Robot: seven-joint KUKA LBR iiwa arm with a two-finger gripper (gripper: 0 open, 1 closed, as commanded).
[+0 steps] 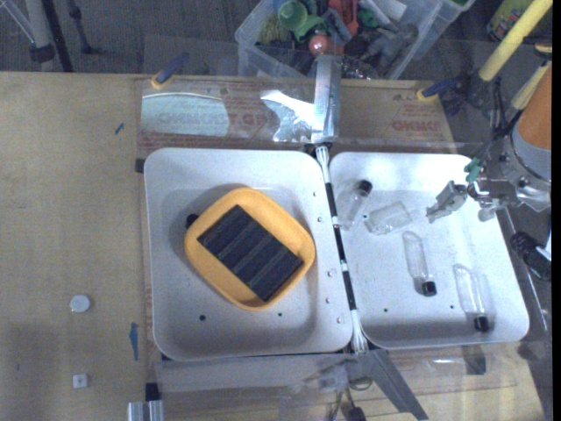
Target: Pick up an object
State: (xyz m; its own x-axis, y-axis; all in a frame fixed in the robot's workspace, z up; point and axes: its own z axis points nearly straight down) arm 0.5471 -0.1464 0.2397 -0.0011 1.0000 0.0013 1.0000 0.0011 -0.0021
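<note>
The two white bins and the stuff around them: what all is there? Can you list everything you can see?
Yellow pad with dark ribbed top: 1, yellow and black, middle of the left bin.
Clear vials with black caps: 3 plain, in the right bin; one near its left wall, one at centre, one at lower right.
Clear crumpled piece: 1, transparent, right bin, kind unclear.
Clear tub of mixed toys: 1, behind the bins.
Small round disc: 1, grey, on the bench at left.
Gripper: 1, grey, over the right bin's upper right.
</note>
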